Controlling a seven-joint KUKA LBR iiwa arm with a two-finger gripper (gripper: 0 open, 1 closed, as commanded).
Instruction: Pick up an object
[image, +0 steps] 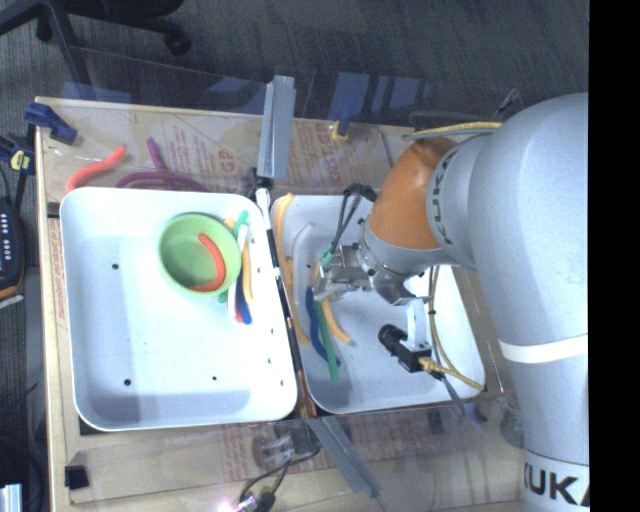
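My gripper (330, 280) reaches down into the right bin (380, 390), over its left half. Directly beside and below it lie several thin curved pieces: a blue one (316, 322), a green one (329, 352) and a yellow one (340, 328). An orange curved strip (283, 222) rests along the right bin's left wall. The left bin (150, 360) holds a green bowl (196, 256) with a red curved piece (216, 260) inside. My wrist hides the tips, so contact with the pieces is unclear.
Yellow, blue and green sticks (243, 280) lean by the bowl at the left bin's right wall. A black cable fitting (402, 350) hangs over the right bin. Red and purple curved items (130, 172) lie on the bench behind the left bin.
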